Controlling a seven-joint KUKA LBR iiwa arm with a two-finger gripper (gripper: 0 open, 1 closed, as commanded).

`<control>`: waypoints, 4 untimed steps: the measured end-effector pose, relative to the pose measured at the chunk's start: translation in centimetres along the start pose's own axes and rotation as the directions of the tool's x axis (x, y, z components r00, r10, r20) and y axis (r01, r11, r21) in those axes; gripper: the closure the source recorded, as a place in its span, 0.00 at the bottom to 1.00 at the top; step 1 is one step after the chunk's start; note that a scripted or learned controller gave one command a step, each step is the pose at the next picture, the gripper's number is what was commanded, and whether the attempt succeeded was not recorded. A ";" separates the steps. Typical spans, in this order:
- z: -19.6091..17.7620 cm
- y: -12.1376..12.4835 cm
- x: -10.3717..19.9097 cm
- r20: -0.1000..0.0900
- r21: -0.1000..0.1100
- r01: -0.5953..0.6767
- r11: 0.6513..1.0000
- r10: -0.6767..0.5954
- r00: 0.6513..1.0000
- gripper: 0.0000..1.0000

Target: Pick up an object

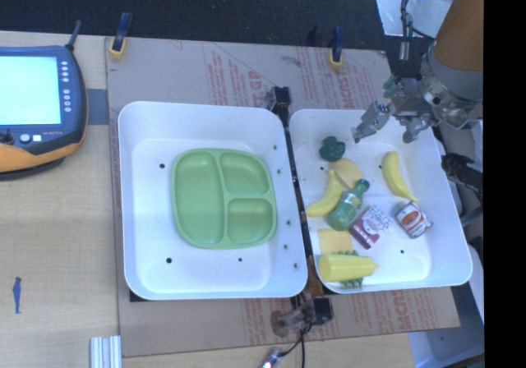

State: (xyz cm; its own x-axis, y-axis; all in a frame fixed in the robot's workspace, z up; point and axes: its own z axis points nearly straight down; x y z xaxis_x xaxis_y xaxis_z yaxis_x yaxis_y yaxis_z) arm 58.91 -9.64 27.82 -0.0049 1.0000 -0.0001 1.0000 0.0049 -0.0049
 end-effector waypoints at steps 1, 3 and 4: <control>13.3 -0.4 0.5 0.000 0.003 0.000 1.000 0.000 1.000 0.00; 18.7 -3.3 0.3 -0.001 0.003 0.000 1.000 0.000 1.000 0.00; 17.4 -3.2 0.2 0.002 0.000 0.003 1.000 -0.003 1.000 1.00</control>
State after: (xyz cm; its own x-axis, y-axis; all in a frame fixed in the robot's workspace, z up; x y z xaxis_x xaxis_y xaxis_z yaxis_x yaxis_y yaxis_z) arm 55.66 -9.47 10.41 -0.0083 1.0000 -0.0016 1.0000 0.0083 -0.0052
